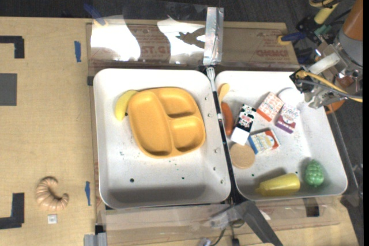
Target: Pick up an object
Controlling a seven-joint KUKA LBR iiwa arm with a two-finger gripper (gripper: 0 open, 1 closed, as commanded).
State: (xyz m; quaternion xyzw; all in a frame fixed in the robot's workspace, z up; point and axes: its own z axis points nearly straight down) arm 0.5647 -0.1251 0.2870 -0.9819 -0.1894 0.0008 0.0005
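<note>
I see the gripper (316, 84) at the right bin's (337, 141) upper right edge — can't tell its state. Cartons (271, 105), a corn cob (279, 184) and a green ball (314, 173) lie in that bin — yellow tray (167, 120) in the left bin (109, 147).

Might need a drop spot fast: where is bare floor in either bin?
Left bin: bare strip along the near wall, below the orange divided tray. Right bin: small patch between the purple carton and green ball. Its left half is crowded with cartons and toy food.
</note>
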